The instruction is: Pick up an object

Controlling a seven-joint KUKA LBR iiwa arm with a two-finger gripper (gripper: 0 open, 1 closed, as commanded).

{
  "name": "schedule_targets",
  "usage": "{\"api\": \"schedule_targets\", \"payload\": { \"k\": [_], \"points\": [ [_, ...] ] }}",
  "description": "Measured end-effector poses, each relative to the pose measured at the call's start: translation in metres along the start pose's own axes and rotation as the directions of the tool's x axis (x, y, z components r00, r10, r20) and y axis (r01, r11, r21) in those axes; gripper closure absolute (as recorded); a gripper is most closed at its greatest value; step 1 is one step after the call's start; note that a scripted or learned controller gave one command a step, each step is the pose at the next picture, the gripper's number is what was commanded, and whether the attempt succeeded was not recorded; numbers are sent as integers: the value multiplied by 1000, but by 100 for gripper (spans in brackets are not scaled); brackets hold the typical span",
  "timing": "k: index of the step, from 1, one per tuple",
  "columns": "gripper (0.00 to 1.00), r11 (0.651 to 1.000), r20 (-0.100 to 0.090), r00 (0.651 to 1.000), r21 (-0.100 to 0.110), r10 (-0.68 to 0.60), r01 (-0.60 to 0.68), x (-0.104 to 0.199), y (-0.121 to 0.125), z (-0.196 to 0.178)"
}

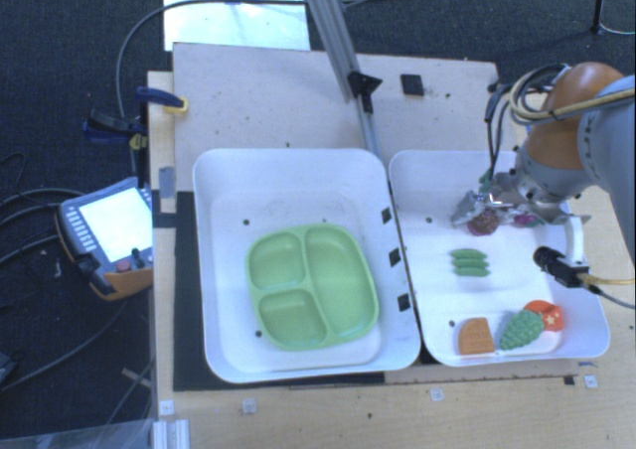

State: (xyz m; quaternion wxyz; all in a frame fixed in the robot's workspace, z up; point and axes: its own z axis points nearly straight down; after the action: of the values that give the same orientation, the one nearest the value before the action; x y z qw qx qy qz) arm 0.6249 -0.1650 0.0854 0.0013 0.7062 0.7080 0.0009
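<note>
The camera view has the gripper (484, 211) low in the right bin (422, 238), over a dark reddish piece (485, 224); whether it grips it, I cannot tell. Just below lies a green pea pod (470, 261). An orange block (476, 336), a green bunch (522, 329) and a tomato (546, 315) sit near the front edge. The left bin (229, 189) carries a green divided plate (311, 285).

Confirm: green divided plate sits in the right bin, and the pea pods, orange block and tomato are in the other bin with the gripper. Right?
One thing is off: the green divided plate sits in the left bin, not the right. The camera view shows the pea pods, orange block and tomato in the right bin, with the gripper over it.
</note>
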Motion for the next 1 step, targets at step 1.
{"api": "schedule_targets", "payload": {
  "k": [1],
  "points": [
    [100,1000,1,1000,-5,0,0,0,1,-13]
  ]
}}
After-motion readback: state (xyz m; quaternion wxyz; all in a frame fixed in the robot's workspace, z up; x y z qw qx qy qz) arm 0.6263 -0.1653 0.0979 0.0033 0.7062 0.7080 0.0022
